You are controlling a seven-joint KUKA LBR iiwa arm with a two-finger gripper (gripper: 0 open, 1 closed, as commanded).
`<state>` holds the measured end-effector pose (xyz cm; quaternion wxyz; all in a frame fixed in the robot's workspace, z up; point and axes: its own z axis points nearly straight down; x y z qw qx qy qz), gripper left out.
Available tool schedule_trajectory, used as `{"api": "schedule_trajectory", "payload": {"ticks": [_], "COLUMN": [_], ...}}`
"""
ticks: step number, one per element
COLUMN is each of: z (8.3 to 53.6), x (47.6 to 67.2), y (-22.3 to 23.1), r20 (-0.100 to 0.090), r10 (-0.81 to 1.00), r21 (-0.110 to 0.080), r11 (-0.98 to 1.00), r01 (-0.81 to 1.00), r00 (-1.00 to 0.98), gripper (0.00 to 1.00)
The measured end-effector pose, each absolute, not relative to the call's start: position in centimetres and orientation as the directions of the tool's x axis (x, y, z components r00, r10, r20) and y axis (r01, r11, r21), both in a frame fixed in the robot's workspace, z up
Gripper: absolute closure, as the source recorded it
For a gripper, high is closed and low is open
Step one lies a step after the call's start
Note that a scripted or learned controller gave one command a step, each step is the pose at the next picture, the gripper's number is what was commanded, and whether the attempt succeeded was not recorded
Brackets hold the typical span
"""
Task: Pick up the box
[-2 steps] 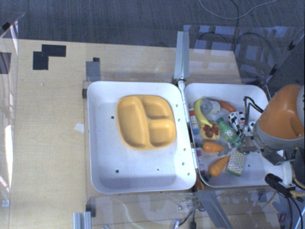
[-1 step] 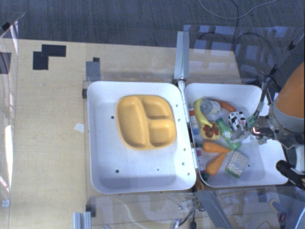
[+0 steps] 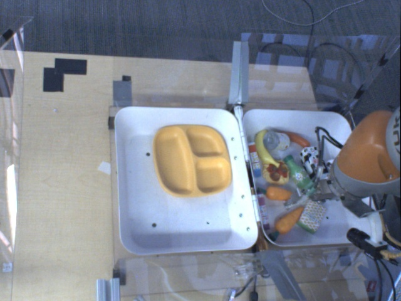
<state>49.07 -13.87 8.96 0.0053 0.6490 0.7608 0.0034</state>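
A small box [image 3: 312,216] with a speckled grey-green face lies tilted in the front of the right bin [image 3: 338,123]. It rests beside an orange carrot [image 3: 287,220]. My gripper [image 3: 318,185] reaches in from the right, under the orange band [image 3: 368,155], and hangs just above and behind the box. Its lower end sits among the clutter, close to the box's upper edge. No item shows between its tips.
The right bin is crowded: a banana [image 3: 264,150], a green bottle [image 3: 297,172], a small orange piece [image 3: 277,194] and a thin packet along the dividing wall [image 3: 254,168]. A yellow compartment tray [image 3: 191,159] lies in the left bin [image 3: 135,187].
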Motion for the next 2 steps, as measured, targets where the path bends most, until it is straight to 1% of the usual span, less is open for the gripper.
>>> {"api": "schedule_trajectory", "payload": {"ticks": [1,2], "z": [8.9,8.9], "x": [49.1,52.9], "y": [-20.6,-18.0], "r20": [-0.006,-0.004], "r10": [0.988,0.996], "r21": [0.014,0.013], "r11": [0.152,0.092], "r01": [0.988,0.996], "r00": [-0.152,-0.092], "gripper": [0.00,0.00]}}
